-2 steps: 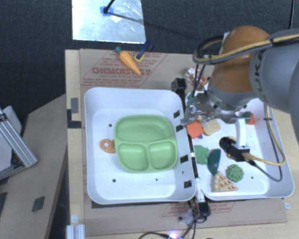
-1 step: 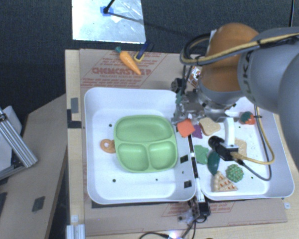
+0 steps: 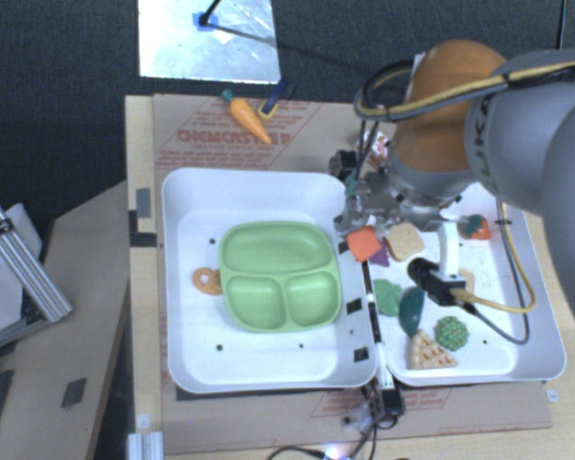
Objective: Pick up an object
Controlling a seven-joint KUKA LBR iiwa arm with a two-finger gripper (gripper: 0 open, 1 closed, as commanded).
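Camera view: overhead, slanted.
Gripper (image 3: pixel 356 220): hovering; finger spread cannot be told.
Item: orange wedge-shaped toy block (image 3: pixel 363 244), sitting at nine o'clock in right white bin (image 3: pixel 541 353).
Handling: probably light, stiff; pinching flat sides.

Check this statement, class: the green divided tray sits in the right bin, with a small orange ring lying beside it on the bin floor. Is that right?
Not quite. The camera view shows the green divided tray in the left bin, not the right one. The rest holds: the small orange ring lies beside it on the bin floor.
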